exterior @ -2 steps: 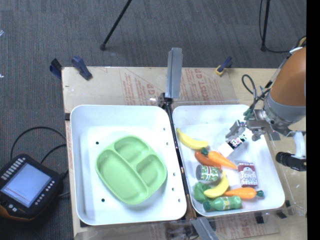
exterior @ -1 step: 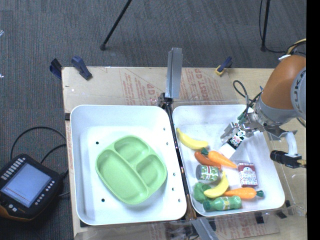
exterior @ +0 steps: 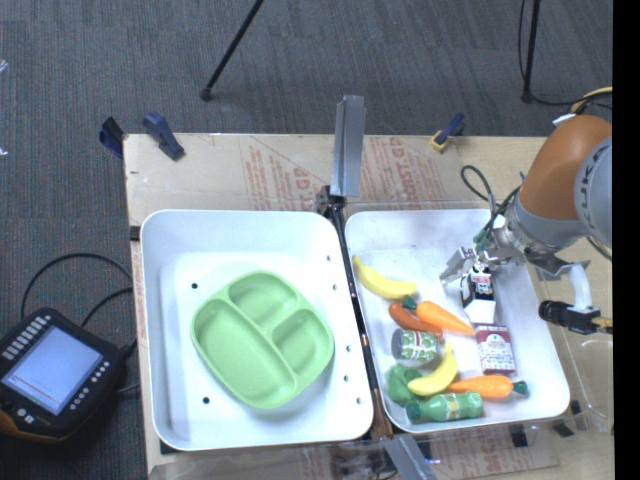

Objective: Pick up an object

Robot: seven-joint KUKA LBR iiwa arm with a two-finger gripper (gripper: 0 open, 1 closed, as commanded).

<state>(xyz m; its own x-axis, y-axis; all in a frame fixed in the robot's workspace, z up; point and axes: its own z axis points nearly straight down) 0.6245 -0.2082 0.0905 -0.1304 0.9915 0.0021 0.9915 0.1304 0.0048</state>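
My gripper (exterior: 478, 271) reaches into the right bin (exterior: 400, 230) from the right, low over a small dark bottle with a white label (exterior: 481, 286). Whether anything sits between its parts is hidden by the wrist. Just left of the bottle lies a carrot (exterior: 432, 316), with a banana (exterior: 380, 282) further left. A small can (exterior: 416, 345), a second banana (exterior: 438, 375), a red-and-white packet (exterior: 494, 349), another carrot (exterior: 482, 386), a green bottle (exterior: 444, 407) and a green vegetable (exterior: 400, 382) fill the bin's front.
The left bin (exterior: 180, 236) holds a green divided plate (exterior: 262, 338). A grey upright post (exterior: 348, 148) stands behind the seam between the bins. Blue clamps (exterior: 162, 134) sit on the bench's back edge. A teach pendant (exterior: 52, 370) lies on the floor at left.
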